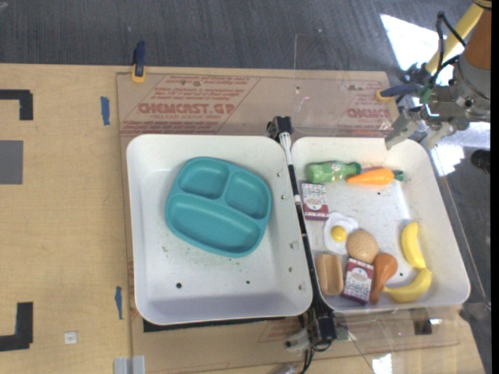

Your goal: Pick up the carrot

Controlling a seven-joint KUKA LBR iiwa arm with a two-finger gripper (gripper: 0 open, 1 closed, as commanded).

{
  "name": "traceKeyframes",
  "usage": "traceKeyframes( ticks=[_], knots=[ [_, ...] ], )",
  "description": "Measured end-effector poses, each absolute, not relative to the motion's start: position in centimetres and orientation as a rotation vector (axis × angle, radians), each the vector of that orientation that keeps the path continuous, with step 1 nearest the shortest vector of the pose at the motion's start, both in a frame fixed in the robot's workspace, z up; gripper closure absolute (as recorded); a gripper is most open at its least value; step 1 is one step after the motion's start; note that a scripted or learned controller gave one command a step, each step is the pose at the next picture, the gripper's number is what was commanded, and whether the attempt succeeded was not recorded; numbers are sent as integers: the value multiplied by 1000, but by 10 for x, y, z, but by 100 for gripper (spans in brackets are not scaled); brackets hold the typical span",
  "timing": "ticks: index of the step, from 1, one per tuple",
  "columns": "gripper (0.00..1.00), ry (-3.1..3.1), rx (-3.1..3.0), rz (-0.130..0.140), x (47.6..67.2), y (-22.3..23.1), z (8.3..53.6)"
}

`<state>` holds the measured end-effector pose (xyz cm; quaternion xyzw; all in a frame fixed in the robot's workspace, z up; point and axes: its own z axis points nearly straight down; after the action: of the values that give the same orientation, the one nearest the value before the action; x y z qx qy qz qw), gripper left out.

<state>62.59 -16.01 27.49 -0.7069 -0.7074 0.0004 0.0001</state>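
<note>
Lying near the far wall of the right bin (444, 209), the carrot (371, 178) sat just beside a green bottle (332, 170); the hand (417, 128) hovered above the bin's far corner, fingers apart, holding nothing.

arm (477, 49): grey body, partly cut off by the top right corner of the picture
band: orange, with a yellowish patch near the top edge
cables (441, 41): thin, black, looping down the left side of the arm
wrist block (452, 100): pale grey metal, boxy, with small dark fittings, blurred in detail
blue part (399, 90): short dark-blue piece jutting left from the wrist, tipped with a yellowish end
gripper (412, 129): pale grey, slim parts, above the far right corner of the right bin
markings: too small to read
screws: too blurred to make out
</note>
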Motion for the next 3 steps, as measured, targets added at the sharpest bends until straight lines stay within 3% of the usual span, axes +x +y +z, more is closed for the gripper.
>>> traceKeyframes(
  ticks=[1,2,3],
  knots=[
    [0,-2291,-2141,8,621,-202,194],
    [0,-2240,-2214,-6,635,-198,99],
    [0,-2198,-2236,19,660,-134,88]
  ],
)
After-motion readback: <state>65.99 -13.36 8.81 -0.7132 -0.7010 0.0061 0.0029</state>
